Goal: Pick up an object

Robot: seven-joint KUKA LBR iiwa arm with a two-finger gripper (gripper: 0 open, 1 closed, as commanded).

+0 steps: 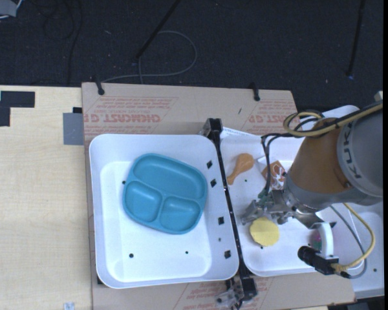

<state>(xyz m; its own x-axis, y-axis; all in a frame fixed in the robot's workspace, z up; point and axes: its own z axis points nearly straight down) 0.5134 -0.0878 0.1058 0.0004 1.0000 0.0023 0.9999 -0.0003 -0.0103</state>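
While the jaws' (pixel 257 210) state is unclear, they hang beside the yellow disc (pixel 264 232).

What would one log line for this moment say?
arm: over right white bin | tool: low, beside round yellow disc | orange spoon-shaped piece: right bin | blue three-compartment plastic tray: left white bin
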